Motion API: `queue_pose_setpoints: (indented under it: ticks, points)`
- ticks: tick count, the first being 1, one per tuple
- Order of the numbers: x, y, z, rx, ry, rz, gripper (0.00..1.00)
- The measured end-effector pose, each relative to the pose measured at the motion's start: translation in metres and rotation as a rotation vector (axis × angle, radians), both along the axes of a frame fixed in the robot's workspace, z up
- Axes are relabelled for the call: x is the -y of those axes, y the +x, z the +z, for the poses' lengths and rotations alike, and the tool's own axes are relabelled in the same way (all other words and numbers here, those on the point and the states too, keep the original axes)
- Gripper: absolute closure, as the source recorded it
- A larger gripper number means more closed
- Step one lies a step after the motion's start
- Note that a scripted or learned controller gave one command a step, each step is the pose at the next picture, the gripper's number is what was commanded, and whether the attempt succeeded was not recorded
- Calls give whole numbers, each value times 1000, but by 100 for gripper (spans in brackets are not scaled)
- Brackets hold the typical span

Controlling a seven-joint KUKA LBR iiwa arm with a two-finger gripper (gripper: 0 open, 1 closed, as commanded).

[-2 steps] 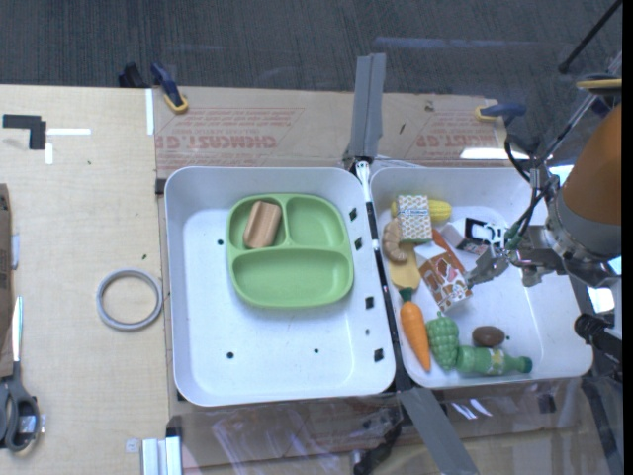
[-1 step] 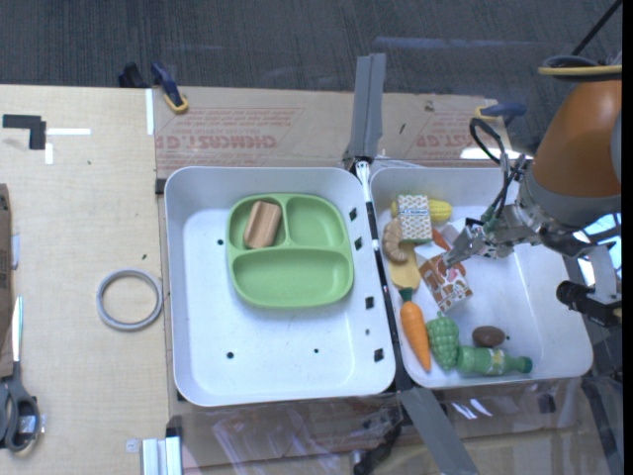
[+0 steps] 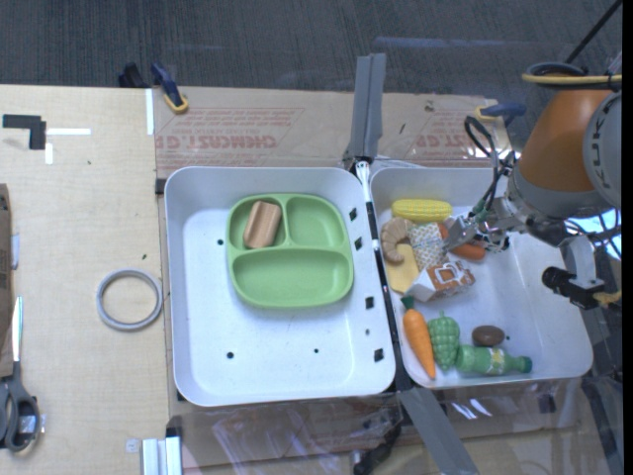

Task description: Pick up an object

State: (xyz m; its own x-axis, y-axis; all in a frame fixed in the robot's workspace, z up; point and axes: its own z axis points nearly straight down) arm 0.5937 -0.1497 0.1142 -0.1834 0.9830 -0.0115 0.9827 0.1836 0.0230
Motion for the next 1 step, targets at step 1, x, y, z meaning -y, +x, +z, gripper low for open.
queue_pose_setpoints:
  ticks: [1]
  points:
    - [25,19,27,-22,0,374,0]
